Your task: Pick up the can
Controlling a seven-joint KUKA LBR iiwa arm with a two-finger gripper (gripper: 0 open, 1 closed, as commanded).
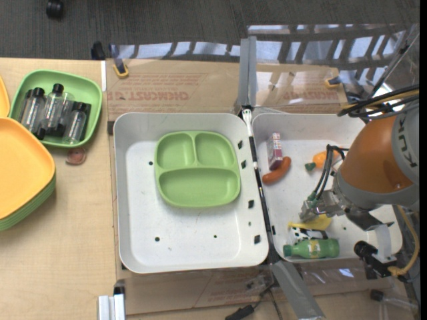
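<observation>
Pink-labelled can (275,148), upright near right bin's (293,121) far-left wall, beside sausage (277,170). Likely light, rigid, slick; grip across the round sides. Claw (313,211) hovers well apart; finger state indiscernible.

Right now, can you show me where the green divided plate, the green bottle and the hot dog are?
Green divided plate (198,168): camera view, its middle ridge.
Green bottle lying down (313,248): camera view, its body.
Reddish hot dog (277,170): camera view, its middle.

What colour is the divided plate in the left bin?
Light green. The divided plate shows clearly in the camera view, lying flat in the left bin.
</observation>
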